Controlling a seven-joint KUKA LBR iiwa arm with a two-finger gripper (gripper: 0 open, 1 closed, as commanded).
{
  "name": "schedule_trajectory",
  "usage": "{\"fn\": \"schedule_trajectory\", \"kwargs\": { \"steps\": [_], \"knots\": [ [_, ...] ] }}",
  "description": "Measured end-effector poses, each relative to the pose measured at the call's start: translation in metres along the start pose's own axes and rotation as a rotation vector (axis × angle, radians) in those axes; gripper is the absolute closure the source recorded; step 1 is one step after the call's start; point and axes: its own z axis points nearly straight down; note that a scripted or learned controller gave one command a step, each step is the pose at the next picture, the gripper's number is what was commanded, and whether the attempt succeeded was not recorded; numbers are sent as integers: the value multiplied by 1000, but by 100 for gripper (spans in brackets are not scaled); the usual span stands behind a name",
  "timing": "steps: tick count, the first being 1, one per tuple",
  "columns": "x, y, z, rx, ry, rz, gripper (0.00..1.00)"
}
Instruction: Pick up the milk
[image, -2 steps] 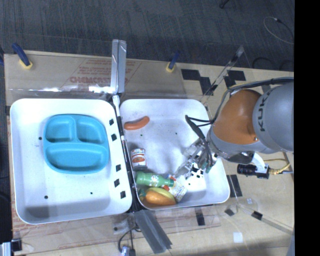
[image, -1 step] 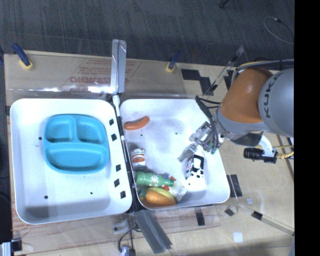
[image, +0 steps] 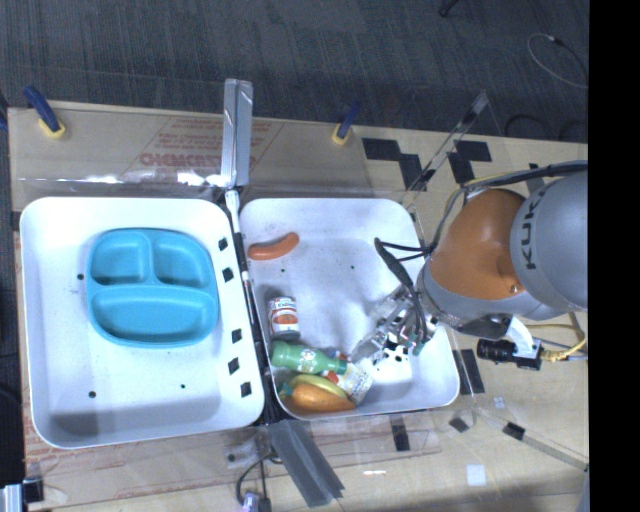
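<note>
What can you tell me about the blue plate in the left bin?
The blue plate is a light blue rounded rectangle that looks like smooth plastic. Raised ridges split it into three compartments: two smaller ones side by side on the far side and one wide one on the near side. It lies flat, right side up, on the floor of the white left bin, nearer the far wall than the near one. It touches only the bin floor.
</note>
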Motion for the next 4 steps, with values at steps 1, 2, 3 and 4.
{"fn": "schedule_trajectory", "kwargs": {
  "steps": [1,2,3,4],
  "knots": [
    [-23,19,-32,5,11,6,0],
    [11,-8,-3,-3,-3,-55,0],
    [-23,20,-57,4,10,-107,0],
    [-38,31,-64,3,8,-133,0]
  ]
}}
